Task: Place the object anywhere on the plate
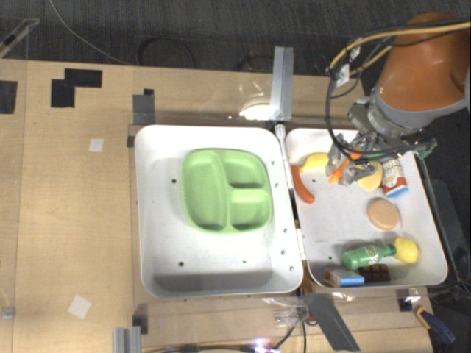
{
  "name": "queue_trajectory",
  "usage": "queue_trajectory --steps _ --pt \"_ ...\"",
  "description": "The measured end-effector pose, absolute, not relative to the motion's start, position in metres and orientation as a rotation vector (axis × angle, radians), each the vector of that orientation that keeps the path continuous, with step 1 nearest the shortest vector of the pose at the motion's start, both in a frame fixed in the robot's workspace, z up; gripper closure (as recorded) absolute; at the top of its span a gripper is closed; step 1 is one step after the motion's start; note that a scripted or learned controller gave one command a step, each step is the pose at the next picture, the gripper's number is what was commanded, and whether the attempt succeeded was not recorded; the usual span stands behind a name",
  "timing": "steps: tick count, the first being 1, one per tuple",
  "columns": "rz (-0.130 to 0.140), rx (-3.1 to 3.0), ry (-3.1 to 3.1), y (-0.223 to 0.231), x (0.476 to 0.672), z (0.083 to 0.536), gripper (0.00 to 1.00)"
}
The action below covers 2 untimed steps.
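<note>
— Where is the arm?
— Its gripper (pixel 353 164) hangs low in the right bin (pixel 335 219); its grip I cannot tell. A carrot (pixel 337 172) lies beside it.
— The plate (pixel 224 190)?
— In the left bin (pixel 158 219), at nine o'clock from the gripper.

Setting: robotics lab, manipulation test cell.

Pale wood-grain surface (pixel 66 219) carries black fiducial-type square markers (pixel 76 85) and small taped squares; dark carpet (pixel 184 13) beyond its far edge, with a loose thin cable running across it. Two shallow white bins (pixel 158 271) sit side by side, fixed by metal brackets (pixel 282 83) at the edges. Left bin holds a green compartment plate (pixel 224 190); right bin holds assorted toy food and small items, e.g. a green bottle (pixel 366 256), a round tan piece (pixel 383 214). Industrial arm (pixel 423 72) with orange band enters from the right, exposed yellow and black cabling (pixel 353 50) looped at the wrist. Overhead fixed camera angle.
</note>
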<state>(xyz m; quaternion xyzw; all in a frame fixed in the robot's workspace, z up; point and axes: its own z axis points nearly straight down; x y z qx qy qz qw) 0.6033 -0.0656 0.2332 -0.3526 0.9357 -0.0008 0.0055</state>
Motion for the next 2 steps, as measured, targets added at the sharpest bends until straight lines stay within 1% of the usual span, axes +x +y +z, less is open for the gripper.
queue_trajectory --steps 1,2 --pt "-0.003 -1.104 2.929 -0.066 0.603 0.233 0.0" --pt "-0.001 -0.566 3.083 -0.073 0.561 0.185 0.0"
